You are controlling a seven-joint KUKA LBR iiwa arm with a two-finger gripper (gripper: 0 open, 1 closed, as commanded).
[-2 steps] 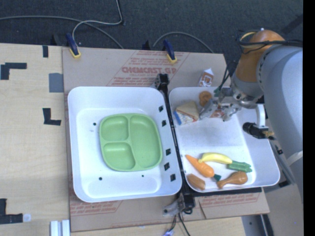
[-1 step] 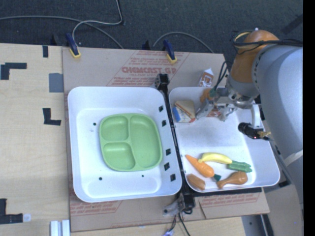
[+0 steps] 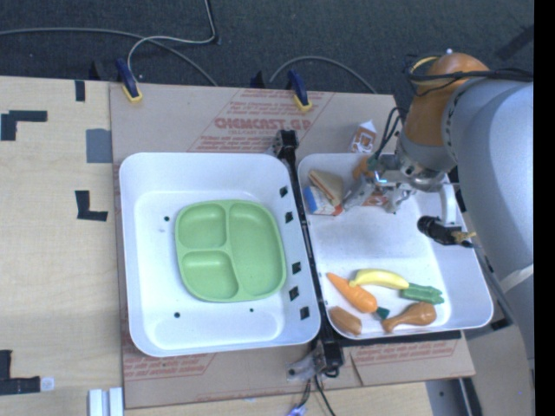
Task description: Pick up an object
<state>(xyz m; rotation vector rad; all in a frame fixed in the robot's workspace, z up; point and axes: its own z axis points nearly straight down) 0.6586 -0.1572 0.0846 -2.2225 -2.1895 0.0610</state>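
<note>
Cardboard sheet (image 3: pixel 251 120) under the bins reads "CHEMCAST" in red. Gripper (image 3: pixel 375 191) is low over the far end of the right bin (image 3: pixel 468 276), above a sandwich toy (image 3: pixel 325 189) and a small orange-white carton (image 3: pixel 365 136) by the rim; can't tell its state. Near end: yellow banana (image 3: pixel 380 278), orange carrot (image 3: pixel 353 292), brown drumstick (image 3: pixel 412 316), green piece (image 3: pixel 423 294). Left bin (image 3: pixel 147 232) holds a green divided plate (image 3: pixel 231 250). Wooden bench (image 3: pixel 48 232), dark carpet behind

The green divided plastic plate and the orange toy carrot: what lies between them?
In the camera view, the bins' adjoining white walls with black clips separate plate and carrot.
</note>
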